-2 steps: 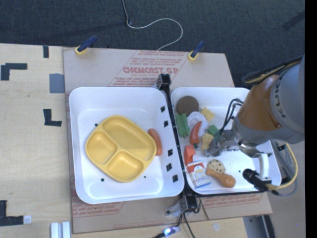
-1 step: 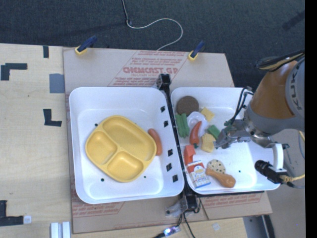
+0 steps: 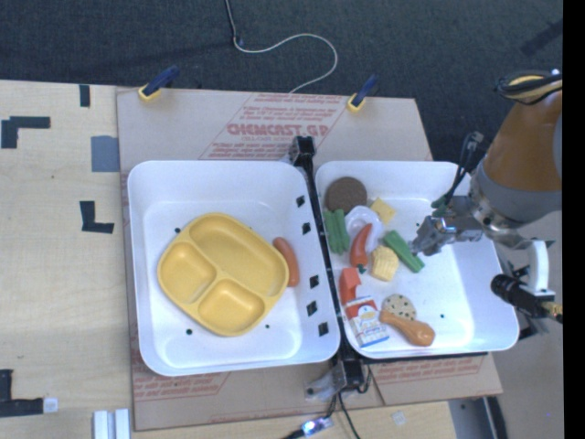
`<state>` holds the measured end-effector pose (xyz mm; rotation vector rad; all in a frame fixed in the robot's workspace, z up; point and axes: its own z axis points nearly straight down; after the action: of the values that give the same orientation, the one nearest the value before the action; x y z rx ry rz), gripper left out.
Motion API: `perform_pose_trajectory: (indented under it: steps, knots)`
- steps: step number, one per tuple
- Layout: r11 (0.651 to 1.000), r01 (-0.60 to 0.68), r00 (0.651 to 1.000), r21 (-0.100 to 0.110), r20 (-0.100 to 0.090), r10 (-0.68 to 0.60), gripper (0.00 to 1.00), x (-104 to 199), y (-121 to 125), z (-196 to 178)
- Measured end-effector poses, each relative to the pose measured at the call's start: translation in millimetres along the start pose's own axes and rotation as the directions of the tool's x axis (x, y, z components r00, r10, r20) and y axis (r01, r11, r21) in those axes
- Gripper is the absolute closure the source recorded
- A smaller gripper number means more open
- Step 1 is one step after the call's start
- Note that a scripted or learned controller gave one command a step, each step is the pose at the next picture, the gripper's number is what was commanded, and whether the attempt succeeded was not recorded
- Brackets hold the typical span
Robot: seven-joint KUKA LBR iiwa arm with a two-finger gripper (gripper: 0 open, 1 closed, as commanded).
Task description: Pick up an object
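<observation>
Nearest the camera, a small red-and-white printed carton (image 3: pixel 366 321) lies flat at the near left corner of the right shallow white plastic bin (image 3: pixel 475 323), with a tan toy drumstick (image 3: pixel 409 328) just to its right and a round speckled biscuit (image 3: pixel 397 305) touching the drumstick's far end. Farther in, a small red-orange piece (image 3: pixel 350 284) sits beside a yellow ridged corn piece (image 3: pixel 386 263), and a green bar-shaped piece (image 3: pixel 401 251) lies at a slant, its right end under the dark gripper (image 3: pixel 430 238). Whether the fingers are spread or closed cannot be told, as they merge into a dark blur against the bin floor, and nothing can be made out between them. A red sausage-shaped piece (image 3: pixel 362 242) rests on a white rounded object (image 3: pixel 365 219) whose form is hard to read; a long green pod (image 3: pixel 336 230) lies at their left, a flat brown disc (image 3: pixel 346 193) at the far end, and a pale yellow wedge (image 3: pixel 382 211) just right of it.

In the left white bin (image 3: pixel 155 190) lies a smooth yellow plastic plate with three compartments (image 3: pixel 222 272), a glossy red sausage (image 3: pixel 288 260) touching its right rim. Both bins stand on printed brown cardboard (image 3: pixel 265 126) over the pale wooden table (image 3: pixel 55 273). The grey arm with its orange band (image 3: pixel 530 149) is cut off at the right.
</observation>
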<state>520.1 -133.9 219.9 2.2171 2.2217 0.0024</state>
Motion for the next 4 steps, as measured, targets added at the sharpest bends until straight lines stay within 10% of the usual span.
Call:
perform_pose_trajectory:
  steps: [1,4]
  knots:
    - [1.0,-0.001,1.0,0.004,-0.001,0.001,1.0,0.6,0.1,-4.2]
    - [1.0,0.001,1.0,0.003,-0.001,-0.001,1.0,130.4,85.4,-11.2]
